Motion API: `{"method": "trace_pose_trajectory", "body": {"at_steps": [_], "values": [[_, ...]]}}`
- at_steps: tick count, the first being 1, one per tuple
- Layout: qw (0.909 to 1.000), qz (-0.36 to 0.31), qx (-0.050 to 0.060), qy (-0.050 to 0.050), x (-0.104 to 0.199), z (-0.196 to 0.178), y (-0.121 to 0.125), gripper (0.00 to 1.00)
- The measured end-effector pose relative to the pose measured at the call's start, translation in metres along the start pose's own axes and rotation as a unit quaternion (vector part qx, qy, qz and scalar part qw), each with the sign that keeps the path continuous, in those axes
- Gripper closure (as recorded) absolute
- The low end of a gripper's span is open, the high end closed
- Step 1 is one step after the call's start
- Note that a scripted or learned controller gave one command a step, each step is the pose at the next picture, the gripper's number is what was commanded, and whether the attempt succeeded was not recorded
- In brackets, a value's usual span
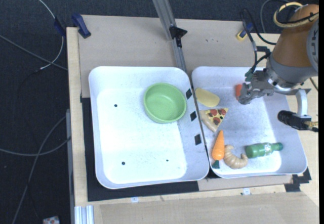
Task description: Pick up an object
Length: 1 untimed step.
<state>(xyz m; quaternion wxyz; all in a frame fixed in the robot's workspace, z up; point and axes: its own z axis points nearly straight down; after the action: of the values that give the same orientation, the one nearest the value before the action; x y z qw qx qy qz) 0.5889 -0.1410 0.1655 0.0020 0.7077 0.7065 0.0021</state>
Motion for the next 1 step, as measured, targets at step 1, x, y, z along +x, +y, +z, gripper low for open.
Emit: {"method": "trace_pose_trajectory", "body": {"at_steps": [1], "values": [[1.0,-0.002,-0.001,0.001,0.0109,-0.0595,0.0009,1.0]]}}
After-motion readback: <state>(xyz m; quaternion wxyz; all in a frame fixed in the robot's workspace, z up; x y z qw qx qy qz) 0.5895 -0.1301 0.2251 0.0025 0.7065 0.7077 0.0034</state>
